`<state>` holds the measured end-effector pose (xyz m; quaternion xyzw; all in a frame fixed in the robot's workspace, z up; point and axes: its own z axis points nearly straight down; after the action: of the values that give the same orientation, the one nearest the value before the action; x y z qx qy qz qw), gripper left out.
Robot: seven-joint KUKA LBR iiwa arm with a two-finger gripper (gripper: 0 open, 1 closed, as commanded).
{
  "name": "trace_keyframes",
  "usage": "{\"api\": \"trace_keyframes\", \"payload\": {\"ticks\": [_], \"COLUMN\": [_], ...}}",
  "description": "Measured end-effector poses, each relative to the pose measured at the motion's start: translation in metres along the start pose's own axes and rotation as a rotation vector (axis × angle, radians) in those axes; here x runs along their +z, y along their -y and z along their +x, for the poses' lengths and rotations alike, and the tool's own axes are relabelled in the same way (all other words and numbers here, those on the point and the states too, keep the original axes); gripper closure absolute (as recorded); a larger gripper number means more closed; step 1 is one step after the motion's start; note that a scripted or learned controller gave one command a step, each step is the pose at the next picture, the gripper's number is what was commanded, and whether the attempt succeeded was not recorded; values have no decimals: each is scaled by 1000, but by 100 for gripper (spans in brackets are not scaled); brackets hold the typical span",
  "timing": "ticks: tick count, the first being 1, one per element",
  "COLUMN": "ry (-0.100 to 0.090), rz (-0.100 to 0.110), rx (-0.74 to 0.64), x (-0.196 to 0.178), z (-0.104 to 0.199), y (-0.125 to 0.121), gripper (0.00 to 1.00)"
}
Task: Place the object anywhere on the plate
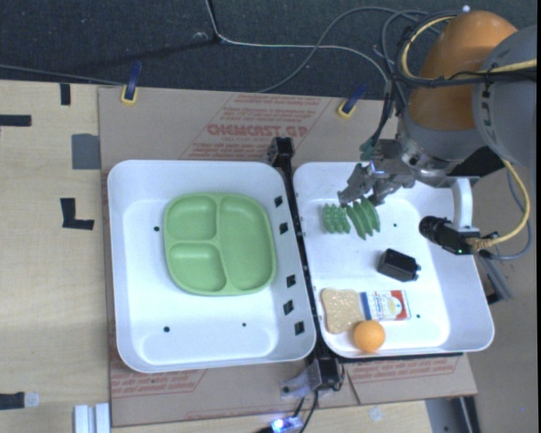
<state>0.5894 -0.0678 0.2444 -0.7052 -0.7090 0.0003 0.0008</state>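
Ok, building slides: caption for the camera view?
Gripper over green beans in right bin; green plate waits in left bin.

Pale green plate [221, 244] in a white bin [126, 269]. In the other white bin [464, 323]: darker green beans [352, 217], a black block [398, 264], tan bread [341, 308], an orange fruit [369, 336].
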Motion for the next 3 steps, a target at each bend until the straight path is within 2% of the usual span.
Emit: {"api": "trace_keyframes", "payload": {"ticks": [3], "ry": [0], "rz": [3], "rx": [-2], "x": [21], "z": [171], "y": [62], "gripper": [100]}}
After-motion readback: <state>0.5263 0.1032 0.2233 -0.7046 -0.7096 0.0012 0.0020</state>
